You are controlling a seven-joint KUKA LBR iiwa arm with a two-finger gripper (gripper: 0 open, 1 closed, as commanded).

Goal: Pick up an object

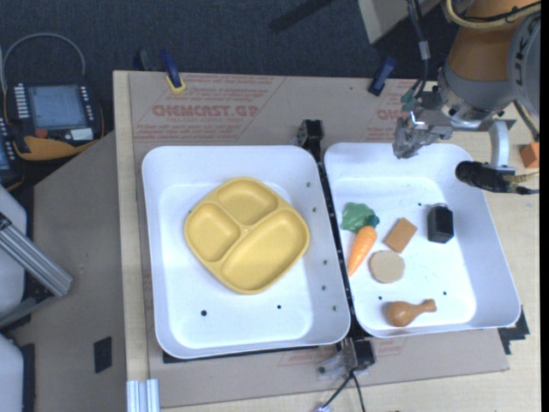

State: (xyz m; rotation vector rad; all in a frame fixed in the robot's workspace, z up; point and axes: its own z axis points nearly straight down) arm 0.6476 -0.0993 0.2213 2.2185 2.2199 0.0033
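We read the gripper (410,144) as parked over the right bin's (497,303) far rim w/ nothing in it, can't tell its state, since carrot (361,249), drumstick (408,312) etc. lie loose mid-bin awaiting a pick.

This was a robot lab. A grey-and-orange arm (493,33) reached over a counter (129,196) topped with printed board, clamps (171,71) held its far edge, a teach pendant (53,114) sat beside it, and plastic toy food (386,264) filled one white bin (489,264).
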